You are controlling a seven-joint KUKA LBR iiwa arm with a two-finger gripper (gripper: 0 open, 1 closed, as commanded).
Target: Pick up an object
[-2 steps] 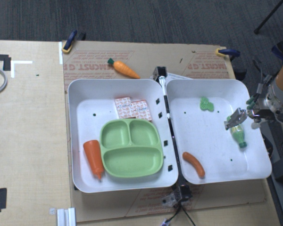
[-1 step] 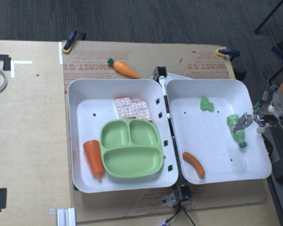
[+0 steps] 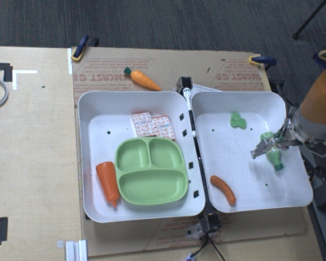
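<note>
**Green bottle sitting at gripper's tip in right-hand bin**

White plastic bins are lying side by side on a cardboard-covered bench (image 3: pixel 119 64), with the grey arm reaching in from the right over the right bin (image 3: pixel 244 192). The gripper (image 3: pixel 267 145) is hanging low near that bin's right wall, its metal fingers appearing to straddle the top of a small green bottle (image 3: pixel 275 157), which is leaning on the bin floor directly beneath them. Whether the jaws are clenched on the bottle or merely spread around it cannot be told from this angle.

A green leafy toy (image 3: pixel 238 120) is resting towards the back of the same bin, well apart from the gripper, while a toy sausage (image 3: pixel 223 190) is lying near the front left corner.

In the left bin (image 3: pixel 95 107), a green divided plate (image 3: pixel 151 171) is taking up the middle, an orange-red bottle (image 3: pixel 107 183) lying just beside it on the left and a patterned packet (image 3: pixel 151 125) behind it. A toy carrot (image 3: pixel 143 79) is lying on the cardboard behind the bins.
</note>
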